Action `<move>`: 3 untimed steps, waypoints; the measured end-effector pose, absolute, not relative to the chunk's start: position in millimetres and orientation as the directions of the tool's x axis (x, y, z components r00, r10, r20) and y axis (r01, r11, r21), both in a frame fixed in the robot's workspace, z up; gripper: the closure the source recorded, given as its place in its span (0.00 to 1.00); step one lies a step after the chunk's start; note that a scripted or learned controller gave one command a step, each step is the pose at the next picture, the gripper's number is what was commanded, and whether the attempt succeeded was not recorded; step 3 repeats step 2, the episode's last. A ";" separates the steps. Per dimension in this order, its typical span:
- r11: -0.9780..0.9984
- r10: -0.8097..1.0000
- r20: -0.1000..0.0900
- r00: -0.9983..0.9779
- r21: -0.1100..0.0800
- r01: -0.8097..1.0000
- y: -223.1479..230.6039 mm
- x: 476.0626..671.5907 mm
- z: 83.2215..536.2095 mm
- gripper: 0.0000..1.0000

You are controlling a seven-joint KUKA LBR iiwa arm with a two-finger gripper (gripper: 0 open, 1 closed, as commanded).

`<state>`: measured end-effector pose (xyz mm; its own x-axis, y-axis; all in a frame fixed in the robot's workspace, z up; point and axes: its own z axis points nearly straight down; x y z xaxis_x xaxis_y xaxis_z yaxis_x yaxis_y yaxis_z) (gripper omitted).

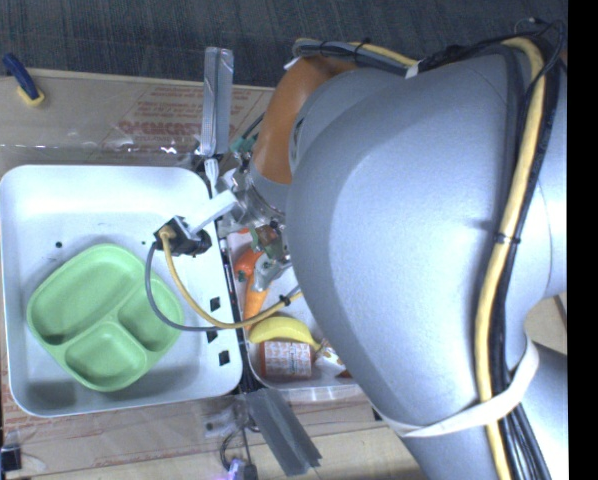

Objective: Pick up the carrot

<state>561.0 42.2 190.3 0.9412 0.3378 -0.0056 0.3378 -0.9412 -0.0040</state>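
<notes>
i'm hanging my gripper over the right bin, can't tell its state. the carrot is sitting right under it, banana at its 5 o'clock. i'm thinking drop straight, avoiding the banana.

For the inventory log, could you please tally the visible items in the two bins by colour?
Green: 1, the divided plate
Orange: 1, the carrot
Yellow: 1, the banana
Total: 3 in view; the arm covers most of the right bin.
</notes>
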 end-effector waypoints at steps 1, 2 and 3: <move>-0.942 0.336 -0.008 0.942 -0.006 0.336 11.0 555.8 197.0 0.00; -0.939 0.345 -0.013 0.939 -0.010 0.345 13.2 555.4 205.6 1.00; -0.939 0.345 -0.013 0.939 -0.010 0.345 13.2 555.4 205.6 1.00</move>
